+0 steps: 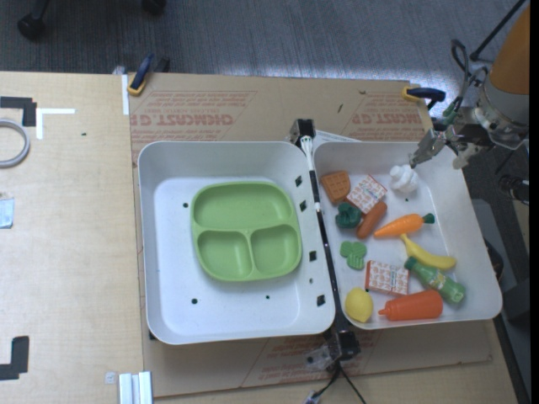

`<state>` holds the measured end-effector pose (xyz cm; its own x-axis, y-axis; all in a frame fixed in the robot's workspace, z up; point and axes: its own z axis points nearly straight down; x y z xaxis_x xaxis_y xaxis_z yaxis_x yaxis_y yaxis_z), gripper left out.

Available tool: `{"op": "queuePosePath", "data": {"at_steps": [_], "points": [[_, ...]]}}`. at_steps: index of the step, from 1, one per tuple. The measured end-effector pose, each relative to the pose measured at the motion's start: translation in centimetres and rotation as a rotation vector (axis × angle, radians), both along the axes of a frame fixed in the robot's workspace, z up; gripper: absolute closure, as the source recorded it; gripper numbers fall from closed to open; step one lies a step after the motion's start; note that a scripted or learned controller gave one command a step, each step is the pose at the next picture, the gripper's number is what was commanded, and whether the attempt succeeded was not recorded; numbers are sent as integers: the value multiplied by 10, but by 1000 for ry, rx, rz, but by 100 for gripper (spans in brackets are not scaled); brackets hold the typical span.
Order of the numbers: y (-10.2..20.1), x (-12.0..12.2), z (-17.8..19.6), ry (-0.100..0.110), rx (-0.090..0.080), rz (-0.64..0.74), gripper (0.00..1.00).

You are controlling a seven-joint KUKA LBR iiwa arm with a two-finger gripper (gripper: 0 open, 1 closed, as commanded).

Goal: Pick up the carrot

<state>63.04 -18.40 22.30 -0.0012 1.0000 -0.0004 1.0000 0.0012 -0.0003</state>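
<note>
A small orange carrot (399,225) with a green tip lies in the middle of the right bin (472,217), pointing right. A larger orange carrot-like piece (412,306) lies along that bin's near edge. My gripper (424,152) hangs over the bin's far right corner, above and to the right of the small carrot and well apart from it. Nothing shows in it. A white crumpled piece (403,178) sits just below the gripper.
Around the carrot lie a brown sausage (370,219), a banana (428,255), a green bottle (438,281), a lemon (359,305), two red-and-white boxes (386,277), green broccoli (348,218) and a waffle (335,185). The left bin (160,251) holds a green divided plate (247,231).
</note>
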Motion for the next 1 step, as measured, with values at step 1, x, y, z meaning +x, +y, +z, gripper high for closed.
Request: {"op": "queuePosePath", "data": {"at_steps": [1], "points": [[14,-60,-119,-5,-2,56,0]]}}
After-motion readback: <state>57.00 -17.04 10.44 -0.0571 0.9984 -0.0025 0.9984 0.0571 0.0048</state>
